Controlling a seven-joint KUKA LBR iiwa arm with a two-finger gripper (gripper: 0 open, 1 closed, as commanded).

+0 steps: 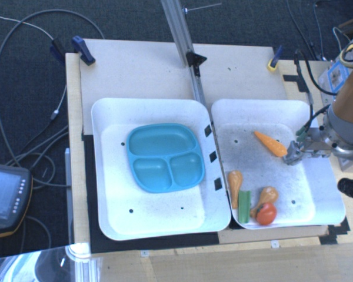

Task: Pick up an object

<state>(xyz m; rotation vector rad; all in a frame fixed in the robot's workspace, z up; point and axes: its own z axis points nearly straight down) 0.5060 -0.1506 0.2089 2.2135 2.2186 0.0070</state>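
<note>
**End effector low in the right bin, beside the carrot**

The pale worktop (141,69) carries two shallow white bins side by side. The left bin (112,216) holds a turquoise divided plate (165,156) with three compartments, lying flat near the bin's middle. The right bin (306,204) holds the small toy foods. The grey arm (347,122) reaches in from the right edge, and its end effector (294,154) sits low over the right side of that bin; whether it is clenched or released cannot be told from this view. An orange carrot (270,143) lies on the bin floor just to the left of the end effector, its near end very close to or touching it; contact cannot be confirmed. Well apart, toward the bin's front edge, lie a second, stubbier orange piece (235,182), a green stick-shaped piece (244,207) just beside it, a tan-orange piece (267,194) and a red tomato (266,214), which touches the tan-orange piece.
</note>
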